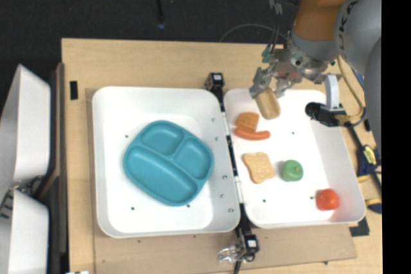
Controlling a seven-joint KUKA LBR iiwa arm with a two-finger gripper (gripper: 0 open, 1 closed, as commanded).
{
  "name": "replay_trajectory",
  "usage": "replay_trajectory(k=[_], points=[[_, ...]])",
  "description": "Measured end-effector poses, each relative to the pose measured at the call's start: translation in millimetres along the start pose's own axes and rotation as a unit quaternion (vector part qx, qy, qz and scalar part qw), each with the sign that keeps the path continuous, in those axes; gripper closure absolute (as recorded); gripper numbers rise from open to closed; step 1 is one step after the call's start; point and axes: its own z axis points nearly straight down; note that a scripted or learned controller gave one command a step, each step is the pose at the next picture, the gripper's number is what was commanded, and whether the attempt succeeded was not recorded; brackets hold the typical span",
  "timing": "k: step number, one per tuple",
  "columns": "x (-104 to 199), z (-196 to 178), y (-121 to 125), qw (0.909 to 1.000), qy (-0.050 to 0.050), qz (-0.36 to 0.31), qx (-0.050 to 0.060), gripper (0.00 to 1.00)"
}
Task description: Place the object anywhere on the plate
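A blue sectioned plate (168,162) lies in the left bin (109,106). Over the far left corner of the right bin (334,157), my gripper (270,92) points down, its fingers shut on a tan bread roll (268,105). The roll hangs tilted just above the bin floor, to the right of the plate and across the divider between the bins.
The right bin also holds an orange chunk (246,120) and a red sausage (252,134) just below the roll. A toast slice (259,167), a green apple (292,170) and a red tomato (327,199) lie nearer the front.
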Motion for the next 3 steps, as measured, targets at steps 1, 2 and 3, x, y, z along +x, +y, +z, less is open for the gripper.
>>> replay_trajectory(k=[1,2,3], points=[[53.6,-10.4,-8.4,1.0000,0.000,0.001,0.000,1.00],[106.3,2.1,-15.3,1.0000,-0.001,0.001,0.001,1.00],[161.4,9.2,-25.8,1.0000,0.000,0.000,0.001,1.00]])
